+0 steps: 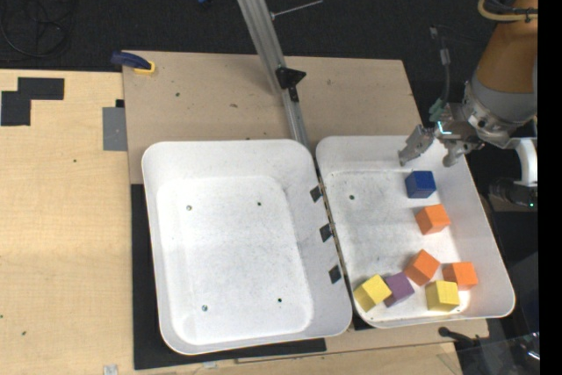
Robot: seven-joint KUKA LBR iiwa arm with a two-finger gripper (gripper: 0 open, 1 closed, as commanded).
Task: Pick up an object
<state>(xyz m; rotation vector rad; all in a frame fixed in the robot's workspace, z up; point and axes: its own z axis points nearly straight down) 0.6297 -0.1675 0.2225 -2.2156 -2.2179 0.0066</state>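
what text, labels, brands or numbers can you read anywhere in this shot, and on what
None: no word, number or brand can be read in the camera view.
The blocks in the right bin have plain faces: blue block, purple block, yellow and orange ones.
The left bin carries no print.
The arm's orange band and the claw show no legible marking.

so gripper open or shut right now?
Open: the gripper has its two fingers spread apart, nothing between them, above the blue cube.
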